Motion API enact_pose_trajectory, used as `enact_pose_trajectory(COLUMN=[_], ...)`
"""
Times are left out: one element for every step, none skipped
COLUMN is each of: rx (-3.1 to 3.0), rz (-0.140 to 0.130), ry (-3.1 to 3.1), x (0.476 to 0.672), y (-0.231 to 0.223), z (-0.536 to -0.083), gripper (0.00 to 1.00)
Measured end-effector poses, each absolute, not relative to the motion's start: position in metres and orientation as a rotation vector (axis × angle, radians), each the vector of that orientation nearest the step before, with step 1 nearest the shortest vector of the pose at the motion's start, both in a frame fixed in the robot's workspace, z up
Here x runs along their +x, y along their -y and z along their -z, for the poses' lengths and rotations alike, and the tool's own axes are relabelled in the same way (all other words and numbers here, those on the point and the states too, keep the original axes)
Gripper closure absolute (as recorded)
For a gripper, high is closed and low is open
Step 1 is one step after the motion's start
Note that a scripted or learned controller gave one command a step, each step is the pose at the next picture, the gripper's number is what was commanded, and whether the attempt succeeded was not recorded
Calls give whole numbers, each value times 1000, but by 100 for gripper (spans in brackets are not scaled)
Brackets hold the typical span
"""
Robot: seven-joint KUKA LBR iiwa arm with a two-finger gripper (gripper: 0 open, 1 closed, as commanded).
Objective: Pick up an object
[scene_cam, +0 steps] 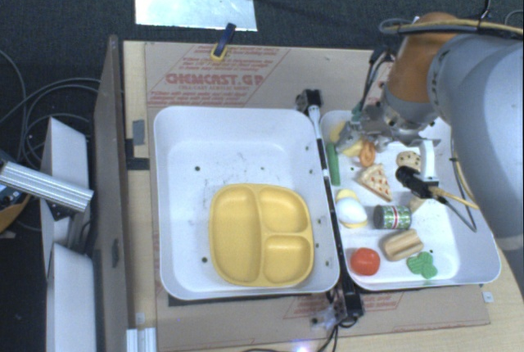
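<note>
A flat brown cardboard sheet with red lettering (214, 74) covers the bench, carrying two shallow white plastic bins side by side (their rims touching): the left bin (176, 178) at nine o'clock, the right bin (481, 257) at three o'clock.

"CHEMCAST" in red on cardboard sheet (217, 72)

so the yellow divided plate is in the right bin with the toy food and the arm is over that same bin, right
Not quite. The camera view shows the yellow divided plate in the left bin, by itself. The toy food, such as the tomato and the egg, lies in the right bin, and the arm is over that right bin.
</note>
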State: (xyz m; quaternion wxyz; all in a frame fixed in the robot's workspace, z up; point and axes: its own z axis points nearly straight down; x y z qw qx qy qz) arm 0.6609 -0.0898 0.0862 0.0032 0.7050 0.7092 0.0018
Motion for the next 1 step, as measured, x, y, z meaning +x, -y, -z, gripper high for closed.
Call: enact_pose_trajectory(rx=[2210], rz=[-7], ry=[-2225], x=[660], y=[90], z=[-97], gripper=[100])
